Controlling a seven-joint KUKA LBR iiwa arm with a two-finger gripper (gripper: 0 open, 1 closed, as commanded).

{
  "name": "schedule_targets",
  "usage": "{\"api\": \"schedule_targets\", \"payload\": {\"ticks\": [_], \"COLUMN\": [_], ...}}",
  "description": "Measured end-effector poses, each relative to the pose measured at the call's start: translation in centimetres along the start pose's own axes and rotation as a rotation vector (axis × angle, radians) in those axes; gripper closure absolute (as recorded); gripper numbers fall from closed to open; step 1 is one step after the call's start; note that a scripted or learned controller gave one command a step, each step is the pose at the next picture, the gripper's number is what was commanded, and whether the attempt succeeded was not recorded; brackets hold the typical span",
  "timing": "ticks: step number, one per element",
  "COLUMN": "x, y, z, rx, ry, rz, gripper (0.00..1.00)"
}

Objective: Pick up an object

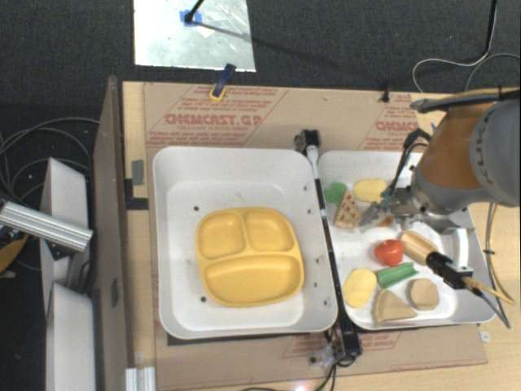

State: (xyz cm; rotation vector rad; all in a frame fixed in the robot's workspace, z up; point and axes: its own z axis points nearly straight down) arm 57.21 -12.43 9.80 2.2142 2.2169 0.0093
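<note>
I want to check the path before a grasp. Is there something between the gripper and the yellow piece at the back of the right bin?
Nothing visible stands between them. The gripper sits just in front of the yellow piece, over the right bin. The waffle-like wedge and green piece lie to the side, toward the divider.

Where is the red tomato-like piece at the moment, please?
The red piece lies in the right bin, near its middle, just above the green piece and left of the hot-dog-like roll.
</note>
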Motion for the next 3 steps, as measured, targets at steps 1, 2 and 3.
{"api": "schedule_targets", "payload": {"ticks": [1, 2, 3], "x": [-0.4, -0.4, 7.8], "y": [-3.8, -3.4, -1.5], "z": [1.4, 0.2, -11.8], "rx": [0.012, 0.004, -0.003], "ry": [0.002, 0.001, 0.003], "rz": [0.001, 0.0, -0.011], "gripper": [0.0, 1.0, 1.0]}}
